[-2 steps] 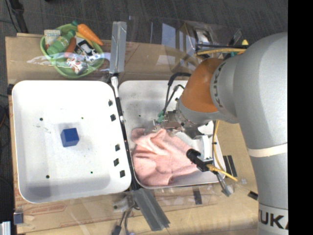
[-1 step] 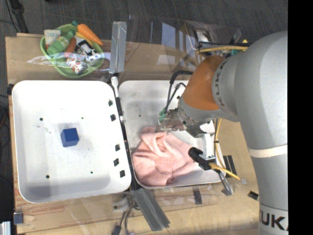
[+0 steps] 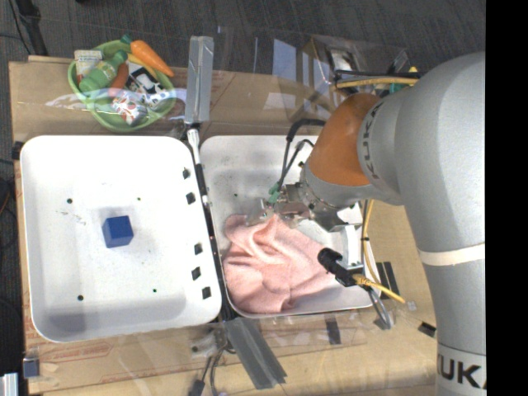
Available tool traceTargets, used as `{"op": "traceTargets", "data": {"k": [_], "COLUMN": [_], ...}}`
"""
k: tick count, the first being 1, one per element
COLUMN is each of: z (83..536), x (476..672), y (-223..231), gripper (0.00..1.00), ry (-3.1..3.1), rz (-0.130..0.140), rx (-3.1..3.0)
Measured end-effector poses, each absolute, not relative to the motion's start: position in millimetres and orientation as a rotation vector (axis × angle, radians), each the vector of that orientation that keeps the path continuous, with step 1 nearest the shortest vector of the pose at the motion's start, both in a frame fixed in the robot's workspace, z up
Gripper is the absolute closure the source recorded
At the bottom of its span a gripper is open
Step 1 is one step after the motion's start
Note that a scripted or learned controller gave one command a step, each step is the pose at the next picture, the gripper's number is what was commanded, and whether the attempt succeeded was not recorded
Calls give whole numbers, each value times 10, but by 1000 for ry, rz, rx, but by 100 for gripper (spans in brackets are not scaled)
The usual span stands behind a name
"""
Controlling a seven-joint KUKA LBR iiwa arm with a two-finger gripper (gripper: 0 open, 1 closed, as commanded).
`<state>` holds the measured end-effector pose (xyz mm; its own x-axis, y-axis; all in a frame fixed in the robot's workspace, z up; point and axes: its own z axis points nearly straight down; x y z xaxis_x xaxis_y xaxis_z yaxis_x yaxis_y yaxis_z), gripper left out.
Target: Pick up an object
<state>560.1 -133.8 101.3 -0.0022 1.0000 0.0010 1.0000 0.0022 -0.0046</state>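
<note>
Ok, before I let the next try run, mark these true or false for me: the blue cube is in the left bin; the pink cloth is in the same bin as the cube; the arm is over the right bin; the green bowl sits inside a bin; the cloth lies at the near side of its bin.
1. The blue cube lies in the left bin. True.
2. The pink cloth shares that bin with the cube. False: it lies in the right bin.
3. The arm is over the right bin. True.
4. The green bowl sits inside a bin. False: it stands on the bench behind the left bin.
5. The cloth lies toward the near side of its bin. True.
</note>
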Motion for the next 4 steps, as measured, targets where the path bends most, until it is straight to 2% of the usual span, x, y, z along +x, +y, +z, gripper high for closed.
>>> {"op": "traceTargets", "data": {"k": [1, 2, 3, 4], "z": [1231, 2158, 1033, 1565], "x": [5549, 5665, 5693, 5881], "y": [-1582, -2108, -1256, -1391], "gripper": [0, 0, 0, 0], "ry": [-2398, -2520, -2544, -2467], "rz": [0, 1, 3, 2], "rx": [-2032, -1877, -1836, -1942]}}
